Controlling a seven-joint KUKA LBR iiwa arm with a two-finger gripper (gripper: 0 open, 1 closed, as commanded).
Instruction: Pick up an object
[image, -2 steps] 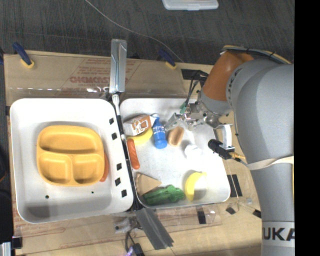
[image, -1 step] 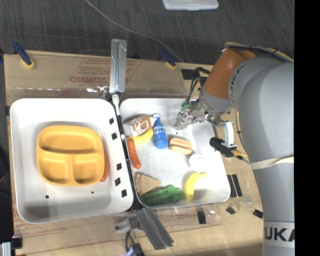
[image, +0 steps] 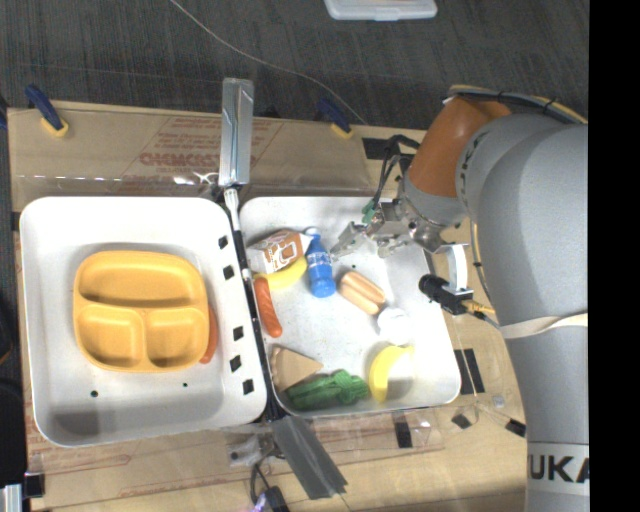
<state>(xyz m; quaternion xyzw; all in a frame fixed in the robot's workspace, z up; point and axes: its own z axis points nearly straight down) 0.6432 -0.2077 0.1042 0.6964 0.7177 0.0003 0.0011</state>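
My gripper (image: 382, 236) hangs over the far right part of the right bin (image: 440, 385), open, with nothing between its fingers. Just below it lies a hot dog bun (image: 362, 290). To its left stands a blue bottle (image: 320, 270) beside a brown and white carton (image: 279, 250). A red sausage (image: 268, 306) lies along the bin's left wall. A white round piece (image: 394, 323), a yellow banana-like fruit (image: 386, 368), a green toy (image: 326, 390) and a tan wedge (image: 291, 362) sit toward the near side.
The left bin (image: 40, 400) holds a yellow divided tray (image: 142, 308). A metal divider post (image: 236, 130) rises between the bins at the back. The grey arm (image: 530, 230) covers the bench to the right of the right bin.
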